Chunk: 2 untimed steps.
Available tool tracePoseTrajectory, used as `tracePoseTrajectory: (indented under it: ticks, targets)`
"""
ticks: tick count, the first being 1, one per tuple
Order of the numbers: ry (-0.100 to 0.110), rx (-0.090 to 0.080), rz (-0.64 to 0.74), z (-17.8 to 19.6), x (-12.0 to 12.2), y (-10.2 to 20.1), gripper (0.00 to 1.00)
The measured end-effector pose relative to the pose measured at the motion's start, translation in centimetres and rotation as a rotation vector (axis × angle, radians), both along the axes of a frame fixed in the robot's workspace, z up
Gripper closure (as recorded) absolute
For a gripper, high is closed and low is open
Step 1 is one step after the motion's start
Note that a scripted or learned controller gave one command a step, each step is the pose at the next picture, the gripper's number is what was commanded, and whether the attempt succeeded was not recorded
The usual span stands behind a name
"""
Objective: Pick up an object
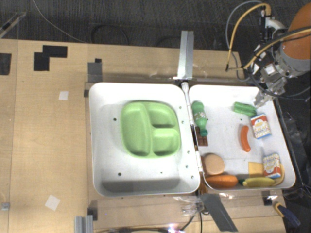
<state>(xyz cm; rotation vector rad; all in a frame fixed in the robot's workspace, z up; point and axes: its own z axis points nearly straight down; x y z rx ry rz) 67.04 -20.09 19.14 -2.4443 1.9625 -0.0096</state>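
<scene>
A: What do you have in front of you?

B: You're looking down on two white bins on the surface. Take the green divided tray in the left bin as your landmark. Everything to pick lies right of it, in the right bin: a green bottle closest to the tray, a round bun and an orange carrot down to its lower right, then a yellow banana, a red sausage and a green pepper farther right.

A: Any labels you can read?

B: Two small cartons carry printed fronts, but the writing is too small to make out.

A: And the jaws?

B: The gripper hangs at the bin's far right corner, just beside the pepper. You cannot tell whether the jaws are parted or closed.
</scene>
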Motion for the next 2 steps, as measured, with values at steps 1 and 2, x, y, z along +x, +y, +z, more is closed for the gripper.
tracePoseTrajectory:
  ticks: [1, 2]
  targets:
    - [0.000, 0.001, 0.002, 0.0, 0.0, 0.2, 0.00]
    - [0.001, -0.001, 0.134, -9.5, -4.5, 1.7, 0.00]
